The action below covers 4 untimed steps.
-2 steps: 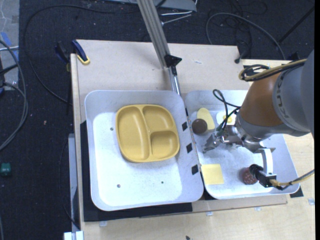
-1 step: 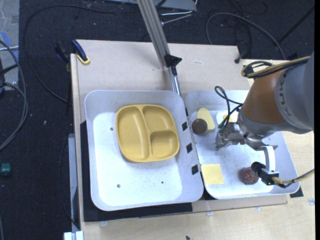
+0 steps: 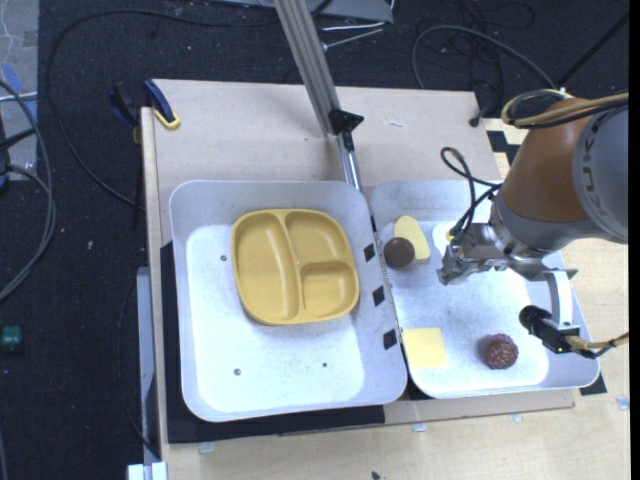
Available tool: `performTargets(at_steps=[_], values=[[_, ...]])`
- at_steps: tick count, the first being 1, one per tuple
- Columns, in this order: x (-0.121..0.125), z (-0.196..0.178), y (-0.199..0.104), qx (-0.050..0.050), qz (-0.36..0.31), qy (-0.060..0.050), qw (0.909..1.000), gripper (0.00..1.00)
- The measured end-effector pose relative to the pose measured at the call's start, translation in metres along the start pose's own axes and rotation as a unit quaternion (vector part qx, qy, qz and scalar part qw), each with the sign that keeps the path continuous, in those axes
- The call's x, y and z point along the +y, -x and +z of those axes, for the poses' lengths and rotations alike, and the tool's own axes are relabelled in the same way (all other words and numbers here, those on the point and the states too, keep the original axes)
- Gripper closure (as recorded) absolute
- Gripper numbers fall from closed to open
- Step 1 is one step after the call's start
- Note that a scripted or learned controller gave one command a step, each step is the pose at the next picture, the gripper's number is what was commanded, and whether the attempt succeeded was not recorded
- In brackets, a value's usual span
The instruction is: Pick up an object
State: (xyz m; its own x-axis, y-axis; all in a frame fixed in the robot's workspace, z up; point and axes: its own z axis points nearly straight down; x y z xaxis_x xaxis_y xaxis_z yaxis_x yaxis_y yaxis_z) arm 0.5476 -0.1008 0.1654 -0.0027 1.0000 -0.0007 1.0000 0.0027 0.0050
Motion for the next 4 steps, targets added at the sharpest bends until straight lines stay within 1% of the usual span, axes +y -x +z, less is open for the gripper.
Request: performTargets(at_steps=[1, 2, 3, 4], values=[[-0.004, -0.059, 0.007, -0.001, 0.0, 0.001, 1.0, 1.0], [-0.003, -0.112, 0.007, -0.001, 0.0, 0.0, 1.0, 1.0], [0.003, -0.106, -0.048, 0.001, -0.003, -0.002, 1.0, 1.0], [-0.001, -0.103, -0.108, 0.001, -0.003, -0.003, 1.0, 1.0]])
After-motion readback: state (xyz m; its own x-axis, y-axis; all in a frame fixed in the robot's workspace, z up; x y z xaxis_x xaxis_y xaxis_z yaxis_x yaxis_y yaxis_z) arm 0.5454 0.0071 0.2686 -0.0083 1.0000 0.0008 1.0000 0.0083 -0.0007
